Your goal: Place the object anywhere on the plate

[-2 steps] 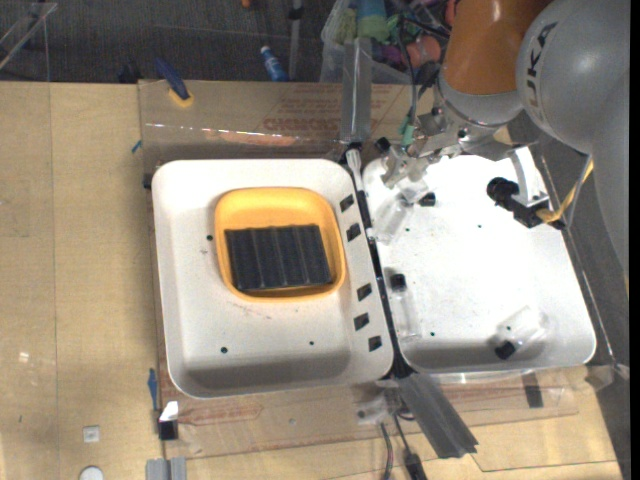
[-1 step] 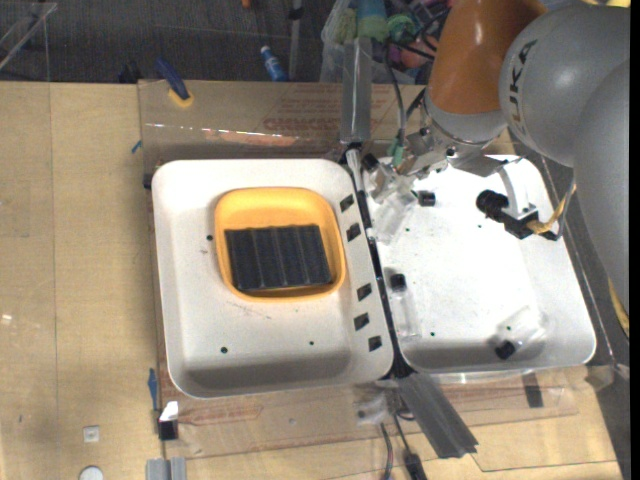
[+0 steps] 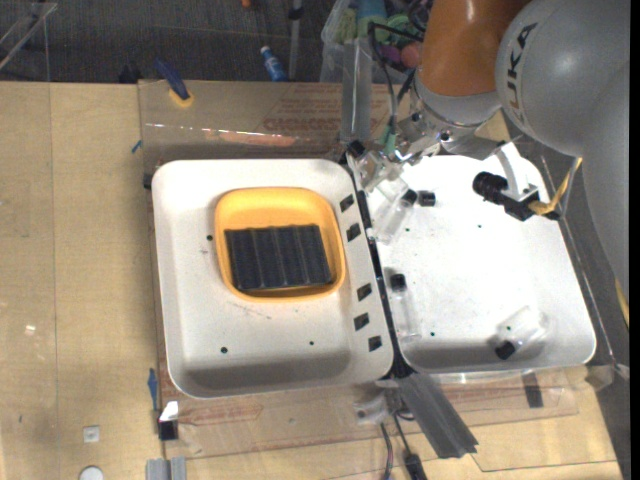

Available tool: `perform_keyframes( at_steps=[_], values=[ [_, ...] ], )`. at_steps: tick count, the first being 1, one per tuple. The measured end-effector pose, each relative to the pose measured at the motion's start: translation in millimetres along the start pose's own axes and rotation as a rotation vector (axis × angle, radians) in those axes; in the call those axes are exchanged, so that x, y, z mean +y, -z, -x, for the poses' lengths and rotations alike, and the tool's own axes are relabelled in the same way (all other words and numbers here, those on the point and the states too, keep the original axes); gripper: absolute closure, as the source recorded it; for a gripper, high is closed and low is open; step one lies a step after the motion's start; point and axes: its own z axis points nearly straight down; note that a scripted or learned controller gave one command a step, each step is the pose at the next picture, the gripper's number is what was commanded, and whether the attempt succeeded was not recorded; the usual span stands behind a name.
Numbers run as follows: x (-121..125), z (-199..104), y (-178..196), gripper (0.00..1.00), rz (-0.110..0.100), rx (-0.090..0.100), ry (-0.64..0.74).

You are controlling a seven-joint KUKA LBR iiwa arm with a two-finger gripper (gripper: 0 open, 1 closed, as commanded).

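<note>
- Looking down on the bench, I see the yellow plate point(image 3: 278, 208) in the left bin point(image 3: 190, 338), left of frame centre.
- A dark ribbed object point(image 3: 278, 257) lies flat on the plate, covering its lower half, apart from the arm.
- My arm point(image 3: 560, 48) enters from the upper right, its orange band near the top edge.
- I place the gripper point(image 3: 392, 168) at the upper left corner of the right bin point(image 3: 480, 278), beside the divider; whether it is open or closed I cannot tell.
- Small black and clear parts lie scattered in the right bin.
</note>
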Motion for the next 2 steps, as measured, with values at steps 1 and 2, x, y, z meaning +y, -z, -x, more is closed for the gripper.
perform_keyframes(
  at_steps=[1, 2],
  values=[
    [0.0, 0.0, 0.0, 0.00, 0.000, 0.000, 0.000],
    [-24.5, 46.6, -17.3, 0.00, -0.004, 0.003, 0.047]
  ],
)
